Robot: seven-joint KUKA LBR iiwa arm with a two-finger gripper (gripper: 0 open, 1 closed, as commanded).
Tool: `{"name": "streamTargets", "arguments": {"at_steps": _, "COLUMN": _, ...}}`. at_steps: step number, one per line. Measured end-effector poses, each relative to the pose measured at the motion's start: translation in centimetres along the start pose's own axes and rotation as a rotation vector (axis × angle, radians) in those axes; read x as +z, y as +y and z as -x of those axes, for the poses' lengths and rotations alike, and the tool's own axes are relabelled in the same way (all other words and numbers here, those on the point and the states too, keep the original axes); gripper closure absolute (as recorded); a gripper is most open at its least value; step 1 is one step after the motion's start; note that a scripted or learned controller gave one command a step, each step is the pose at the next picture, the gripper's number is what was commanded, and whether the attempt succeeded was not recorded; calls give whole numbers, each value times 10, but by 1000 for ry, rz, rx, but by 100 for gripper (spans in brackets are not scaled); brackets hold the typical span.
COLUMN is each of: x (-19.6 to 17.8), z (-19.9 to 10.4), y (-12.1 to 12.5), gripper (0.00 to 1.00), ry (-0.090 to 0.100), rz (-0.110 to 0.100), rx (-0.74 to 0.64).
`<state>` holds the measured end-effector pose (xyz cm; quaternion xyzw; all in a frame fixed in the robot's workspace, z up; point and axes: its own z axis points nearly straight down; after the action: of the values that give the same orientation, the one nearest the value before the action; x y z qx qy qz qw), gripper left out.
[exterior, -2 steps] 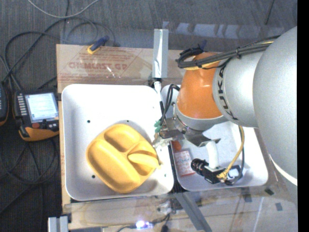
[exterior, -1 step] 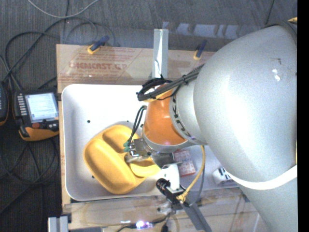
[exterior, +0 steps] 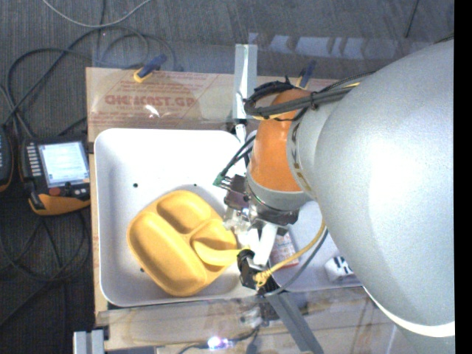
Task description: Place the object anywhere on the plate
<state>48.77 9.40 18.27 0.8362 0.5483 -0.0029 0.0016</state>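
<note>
One yellow plastic compartment plate [exterior: 175, 240] lies in the left white bin [exterior: 118, 168], touching the gripper [exterior: 247, 245], whose grip state cannot be told.

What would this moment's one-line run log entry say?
arm: over bin divider | gripper: at plate's right edge | plate: yellow, left bin | grasp: unclear

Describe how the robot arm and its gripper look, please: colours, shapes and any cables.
The arm is a large, rounded, light grey body with an orange band above the wrist. Black cables loop over the band, and a yellow cable curves near the gripper, which has pale and dark parts.
</note>
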Motion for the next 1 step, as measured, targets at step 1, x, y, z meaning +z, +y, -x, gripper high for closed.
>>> {"name": "streamTargets", "arguments": {"at_steps": 1, "x": 0, "z": -1, "y": -5, "gripper": 100, "ry": 1, "rz": -2, "rx": 151}}
